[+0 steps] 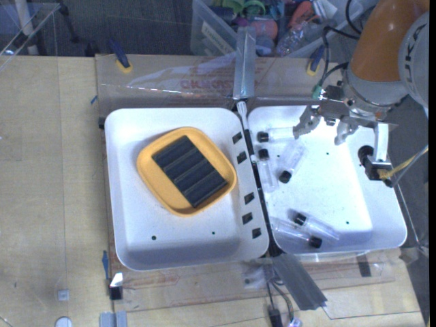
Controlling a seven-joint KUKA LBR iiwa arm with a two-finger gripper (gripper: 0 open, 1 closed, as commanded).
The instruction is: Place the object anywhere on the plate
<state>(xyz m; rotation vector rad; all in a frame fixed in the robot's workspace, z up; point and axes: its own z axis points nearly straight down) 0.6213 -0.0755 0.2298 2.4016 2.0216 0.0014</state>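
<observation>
Plate [153,176], yellow with a dark ridged block on it, sits in the left bin [129,131]. The clear vials [308,230] lie in the right bin [354,203]. Gripper [323,129] hovers above them, spread and empty; nothing is picked yet.

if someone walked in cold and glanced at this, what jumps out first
First the yellow plate in the left bin, bearing a dark ribbed block across its middle. Next the orange band of the arm at upper right, with the gripper over the far part of the right bin. That bin holds several small clear tubes with black caps.
</observation>
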